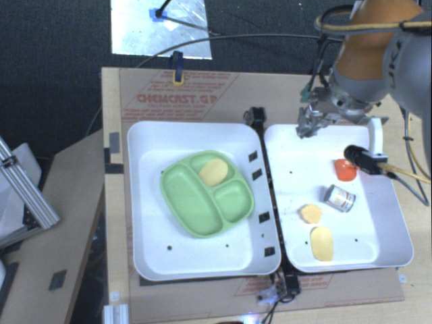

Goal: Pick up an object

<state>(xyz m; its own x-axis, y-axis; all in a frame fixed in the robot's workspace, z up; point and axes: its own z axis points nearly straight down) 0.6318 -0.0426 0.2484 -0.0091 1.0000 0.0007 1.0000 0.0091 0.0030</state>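
Note:
The right bin (385,248) holds a small orange object (345,171), a silver can lying on its side (339,198), a round yellow piece (310,214) and a longer yellow piece (322,243). In the left bin (145,181) lies a green divided plate (202,198) with a yellow item (214,172) in its upper compartment. My gripper (308,127) hangs over the back left part of the right bin, well clear of the objects, with nothing seen in it.
The grey arm with its orange band (378,29) reaches in from the upper right. Black clips (256,117) line the seam between the bins. A blue clamp (177,66) sits at the board's back edge. A metal frame (27,187) stands at left.

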